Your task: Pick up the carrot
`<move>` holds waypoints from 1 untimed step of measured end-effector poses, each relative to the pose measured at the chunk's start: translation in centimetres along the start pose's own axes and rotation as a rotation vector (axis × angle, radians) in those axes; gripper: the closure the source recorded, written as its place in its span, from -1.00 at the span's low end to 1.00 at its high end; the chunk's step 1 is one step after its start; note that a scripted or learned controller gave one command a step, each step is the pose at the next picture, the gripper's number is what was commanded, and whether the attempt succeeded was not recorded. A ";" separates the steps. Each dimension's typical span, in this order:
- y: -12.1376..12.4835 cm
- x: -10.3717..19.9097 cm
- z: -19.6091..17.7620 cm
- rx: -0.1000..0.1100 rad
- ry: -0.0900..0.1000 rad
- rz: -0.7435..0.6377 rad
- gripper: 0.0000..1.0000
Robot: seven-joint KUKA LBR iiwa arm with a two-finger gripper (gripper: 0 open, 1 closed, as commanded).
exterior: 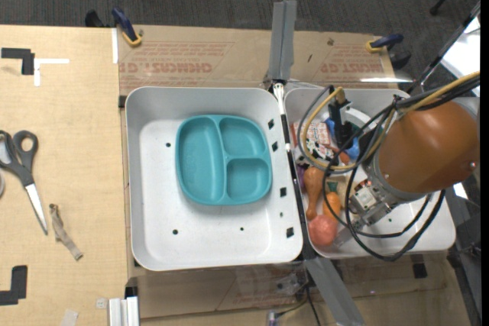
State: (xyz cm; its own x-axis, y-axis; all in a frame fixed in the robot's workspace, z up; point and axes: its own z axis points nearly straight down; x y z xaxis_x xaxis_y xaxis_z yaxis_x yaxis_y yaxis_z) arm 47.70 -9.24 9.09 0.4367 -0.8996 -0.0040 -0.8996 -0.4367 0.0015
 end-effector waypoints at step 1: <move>-3.0 1.3 0.0 0.002 0.000 -0.008 -1.00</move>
State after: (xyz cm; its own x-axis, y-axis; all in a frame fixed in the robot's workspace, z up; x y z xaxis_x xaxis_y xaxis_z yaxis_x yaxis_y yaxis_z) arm 51.00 -9.14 9.11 0.4441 -0.8959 -0.0042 -0.8960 -0.4442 -0.0002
